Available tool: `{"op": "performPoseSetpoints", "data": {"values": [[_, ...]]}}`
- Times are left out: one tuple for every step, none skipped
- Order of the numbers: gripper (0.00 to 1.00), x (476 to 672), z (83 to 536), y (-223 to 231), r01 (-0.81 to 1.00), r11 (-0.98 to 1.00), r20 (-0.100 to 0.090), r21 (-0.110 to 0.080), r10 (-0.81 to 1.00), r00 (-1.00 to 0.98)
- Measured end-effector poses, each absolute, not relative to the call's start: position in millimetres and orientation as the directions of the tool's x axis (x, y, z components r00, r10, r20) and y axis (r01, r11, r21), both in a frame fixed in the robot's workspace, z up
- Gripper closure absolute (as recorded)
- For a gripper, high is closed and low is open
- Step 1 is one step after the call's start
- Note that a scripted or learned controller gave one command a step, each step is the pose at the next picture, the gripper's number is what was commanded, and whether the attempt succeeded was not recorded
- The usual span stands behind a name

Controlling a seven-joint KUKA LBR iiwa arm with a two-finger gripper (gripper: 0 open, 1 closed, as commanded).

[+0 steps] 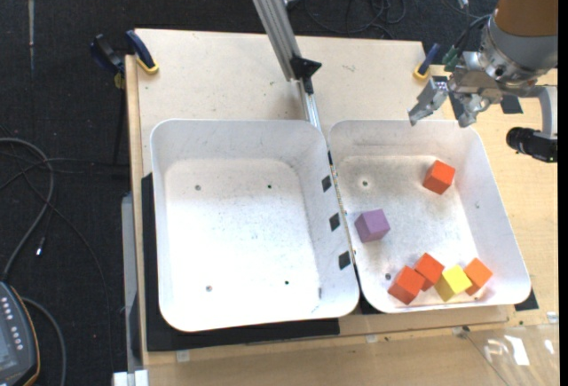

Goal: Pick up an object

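cubes are the candidates, all lying in the right bin [493,198]. an orange cube [438,177] sits alone toward the far right side, tilted on the speckled floor. a purple cube [372,224] lies near the middle, close to the divide between bins. along the near edge a cluster touches together: two orange cubes [417,278], a yellow cube [453,281] and another orange cube [477,273]. the gripper [448,105] hangs above the far rim of the right bin, its two fingers spread apart with nothing between them, touching no cube. the left bin [169,198] lies beside it.
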State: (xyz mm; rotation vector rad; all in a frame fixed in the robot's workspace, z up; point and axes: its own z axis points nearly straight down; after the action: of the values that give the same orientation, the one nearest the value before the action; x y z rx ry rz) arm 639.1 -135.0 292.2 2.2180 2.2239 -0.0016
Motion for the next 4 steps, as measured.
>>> {"op": "performPoseSetpoints", "data": {"values": [[0.0,647.1,162.9,-199.2,1.0,-0.004,-0.001,-0.007,1.0,0.004],[0.0,634.8,110.1,-218.7,1.0,0.002,-0.001,0.0,1.0,-0.002],[0.0,623.8,96.8,-187.2,1.0,0.004,-0.003,0.003,1.0,-0.004],[1.0,624.3,106.9,-188.5,1.0,-0.001,-0.003,0.005,1.0,0.001]]}}
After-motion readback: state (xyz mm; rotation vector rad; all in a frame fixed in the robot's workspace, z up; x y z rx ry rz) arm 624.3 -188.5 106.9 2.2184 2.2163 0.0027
